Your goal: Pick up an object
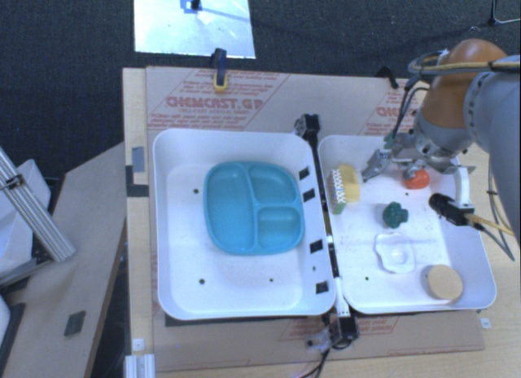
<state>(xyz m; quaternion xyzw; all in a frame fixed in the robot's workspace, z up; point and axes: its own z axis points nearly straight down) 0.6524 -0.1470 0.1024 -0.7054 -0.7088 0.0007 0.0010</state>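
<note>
Two white bins sit side by side; the left bin (175, 230) holds a blue tray (251, 207); the gripper (399, 159) hangs in the right bin (472, 274), fingers apart, beside an orange object (417, 178), not touching the green object (395, 214).

A single fixed camera looks down on the desk (269, 95) from above at a slant, far enough back to take in both white bins whole. The left bin (175, 230) sits well to the left of the jaws; the right bin (472, 274) lies beneath them. The arm (480, 95) enters from the right edge, behind and above the jaws. Dark floor fills the far side.
</note>
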